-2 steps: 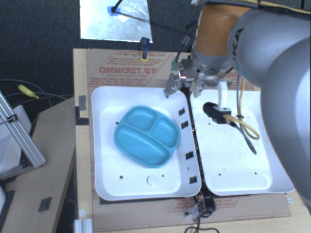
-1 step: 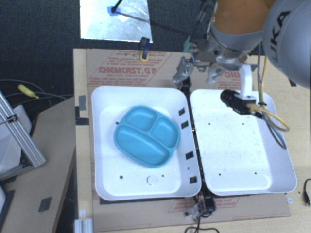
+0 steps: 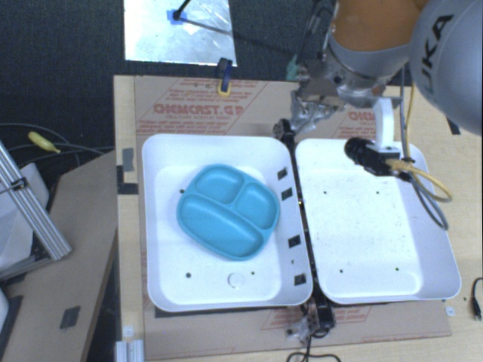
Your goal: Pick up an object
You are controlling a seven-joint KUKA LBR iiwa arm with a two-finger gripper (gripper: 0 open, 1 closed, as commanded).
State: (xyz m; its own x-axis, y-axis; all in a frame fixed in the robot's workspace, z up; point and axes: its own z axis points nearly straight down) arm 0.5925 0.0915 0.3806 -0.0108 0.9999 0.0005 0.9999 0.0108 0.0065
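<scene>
Plate [image 3: 228,211], blue with three compartments, lies flat in the left white bin [image 3: 162,277], centre-left of the frame. Grey arm [image 3: 385,21] with its orange band fills the upper right. Its pincer [image 3: 306,115] hangs over the far end of the divide between the bins; I cannot tell how wide it stands. The right bin [image 3: 377,277] sits lower right.

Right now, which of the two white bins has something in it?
The left bin, the one farther from the arm's side. A blue divided plate lies in it, slightly tilted; the right bin shows only its speckled white floor.
</scene>
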